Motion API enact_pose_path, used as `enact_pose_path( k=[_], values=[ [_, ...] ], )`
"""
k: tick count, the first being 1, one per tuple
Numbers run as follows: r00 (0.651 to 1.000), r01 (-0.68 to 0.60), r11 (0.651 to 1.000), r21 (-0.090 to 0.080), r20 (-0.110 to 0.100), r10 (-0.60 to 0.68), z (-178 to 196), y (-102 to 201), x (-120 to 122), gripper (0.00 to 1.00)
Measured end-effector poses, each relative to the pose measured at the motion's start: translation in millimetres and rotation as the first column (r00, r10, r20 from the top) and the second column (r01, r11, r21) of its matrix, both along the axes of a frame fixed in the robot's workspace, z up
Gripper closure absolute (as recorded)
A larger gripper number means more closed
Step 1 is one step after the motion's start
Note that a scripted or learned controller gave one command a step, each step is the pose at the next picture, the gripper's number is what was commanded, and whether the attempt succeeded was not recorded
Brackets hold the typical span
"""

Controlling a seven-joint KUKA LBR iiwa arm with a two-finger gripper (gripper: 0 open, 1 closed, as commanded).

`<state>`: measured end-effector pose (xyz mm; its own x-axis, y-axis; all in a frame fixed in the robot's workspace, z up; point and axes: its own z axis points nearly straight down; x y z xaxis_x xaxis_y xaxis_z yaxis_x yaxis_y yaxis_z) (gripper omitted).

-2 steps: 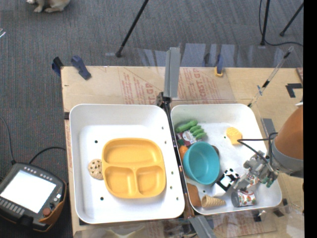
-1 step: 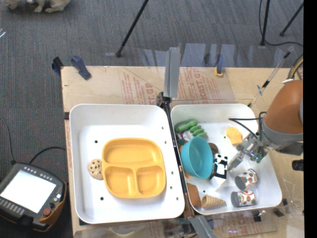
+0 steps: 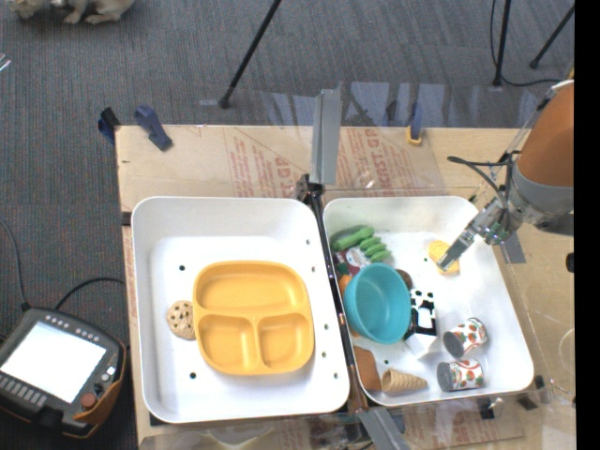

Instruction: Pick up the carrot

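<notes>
Left bin: one cookie touching the left edge of one yellow divided plate. Nothing here matters for the task.

Right bin, working across:
- One small orange piece at the bin's left wall, which I take for the carrot. It is wedged between one cluster of green pods above and one teal bowl to its right, and the bowl partly hides it.
- One brown piece and one ice-cream cone along the near edge.
- One black-and-white item just right of the bowl.
- One yellow piece at the far right, with the gripper low beside it or touching it. Released or clenched, I cannot tell from here.
- Two cans near the right corner, lying close together.

Judgement: the claw sits by the wrong object, well apart from the carrot. To do this step well it would lift clear, cross above the bowl and come down at the left wall. That gap is tight, so approach along the gap rather than across it, or the bowl rim and pods will be in the way.
</notes>
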<state>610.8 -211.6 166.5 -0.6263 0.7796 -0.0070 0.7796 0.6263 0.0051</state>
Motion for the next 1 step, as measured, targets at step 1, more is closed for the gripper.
enact_pose_path(
  k=[1],
  values=[
    [0.998,-0.061,0.998,0.005,-0.015,0.061,-83.0,2.5,23.8,0.0]
  ],
)
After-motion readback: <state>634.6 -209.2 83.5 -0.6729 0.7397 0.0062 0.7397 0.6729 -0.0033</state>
